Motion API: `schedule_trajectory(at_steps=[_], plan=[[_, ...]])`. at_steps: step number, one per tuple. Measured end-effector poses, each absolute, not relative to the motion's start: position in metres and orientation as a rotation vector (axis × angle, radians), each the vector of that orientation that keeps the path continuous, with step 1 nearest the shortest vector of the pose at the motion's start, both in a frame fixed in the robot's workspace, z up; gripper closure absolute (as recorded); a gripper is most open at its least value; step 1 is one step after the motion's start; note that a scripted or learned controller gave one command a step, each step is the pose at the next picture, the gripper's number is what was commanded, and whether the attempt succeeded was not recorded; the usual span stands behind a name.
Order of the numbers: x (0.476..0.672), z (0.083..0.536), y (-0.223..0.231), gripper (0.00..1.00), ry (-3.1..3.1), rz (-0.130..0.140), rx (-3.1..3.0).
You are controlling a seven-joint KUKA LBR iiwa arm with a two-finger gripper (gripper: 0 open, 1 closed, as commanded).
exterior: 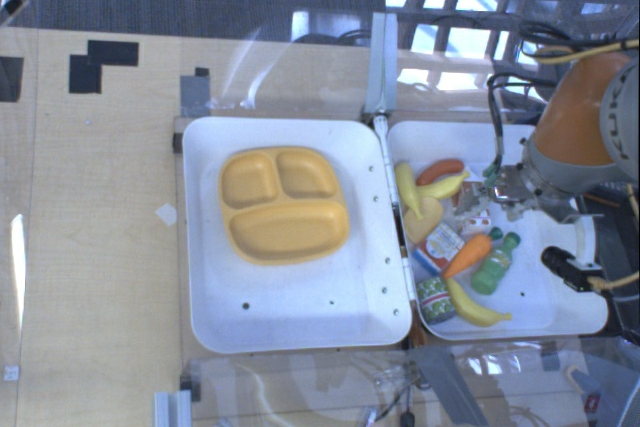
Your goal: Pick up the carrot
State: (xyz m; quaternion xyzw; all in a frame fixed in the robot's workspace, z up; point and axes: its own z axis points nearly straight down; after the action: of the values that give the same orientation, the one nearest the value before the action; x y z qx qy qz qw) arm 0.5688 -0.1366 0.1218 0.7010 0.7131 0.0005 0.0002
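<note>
The slim orange plastic carrot (467, 255) lies in the right-hand shallow white bin (560, 315), in the heap of toy food crowded against that bin's left wall, and its long axis runs on a diagonal: the thick end points up toward the bin's far right, the narrow tip down toward the near left corner. The end effector (497, 187) of the grey arm with the orange band hangs over the far half of the same bin, so the carrot lies from it toward the near edge and a little to the left, close by but not beneath it. How far the end effector is open cannot be told from this slanted view, and nothing can be seen held in it. The carrot is hemmed in: a small green plastic bottle (494, 265) lies just beside its thick end on the right, a curved yellow banana (474, 303) sits below its tip, and a flat white packet with red print (443, 240) touches it on the left. The likely demand of the next move is a short shift toward the near edge, with the closing direction set across the diagonal axis, so that the bottle is not caught as well. The left-hand bin (210, 315) carries a yellow divided tray (285, 203), well apart from all this.
</note>
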Motion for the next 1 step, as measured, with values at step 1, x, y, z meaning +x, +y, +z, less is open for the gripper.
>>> schedule_trajectory(at_steps=[1], plan=[[0.5358,0.097,-0.1189,0.0,2.254,0.032,2.144]])
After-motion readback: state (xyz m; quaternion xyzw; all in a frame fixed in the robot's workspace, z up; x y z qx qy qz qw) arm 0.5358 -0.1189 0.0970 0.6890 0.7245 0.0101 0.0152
